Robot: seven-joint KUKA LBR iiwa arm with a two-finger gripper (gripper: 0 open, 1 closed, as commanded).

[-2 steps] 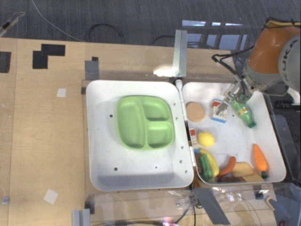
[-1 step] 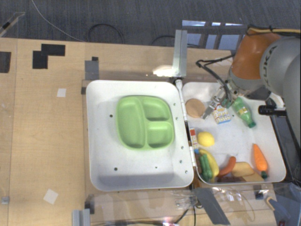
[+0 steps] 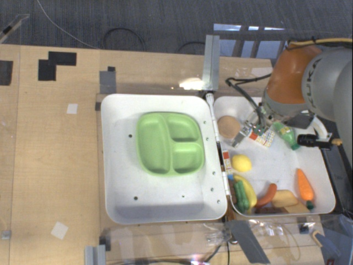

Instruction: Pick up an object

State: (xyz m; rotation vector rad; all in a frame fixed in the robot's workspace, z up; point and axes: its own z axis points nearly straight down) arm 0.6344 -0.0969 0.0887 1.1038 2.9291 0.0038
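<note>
**Gripper low in the right bin, over the far-left corner**

My arm (image 3: 309, 84) reaches in from the right, orange band above the wrist, and my gripper (image 3: 245, 132) hangs down into the right bin (image 3: 322, 164) near its far-left corner. Whether it is open or closed I cannot tell — the tips are small and blurred against the bin floor. Nothing visibly sits between them.

Just beside the gripper, toward the bin's left wall, lies a round brown item (image 3: 228, 127). On the other side, a small white and red packet (image 3: 262, 137) lies just next to it, and a green bottle (image 3: 285, 135) lies beyond that, partly under my wrist.

Nearer the middle of the left wall — a lemon (image 3: 241, 163). Along the near edge: a banana (image 3: 246, 191) against a green vegetable (image 3: 240, 195) in the near-left corner, then a red sausage-like piece (image 3: 267, 194), a tan piece (image 3: 285, 198), and a carrot (image 3: 304, 186) toward the near-right corner.

The left bin (image 3: 118, 203) carries a green divided plate (image 3: 169, 143) at its middle, well apart from my gripper
</note>
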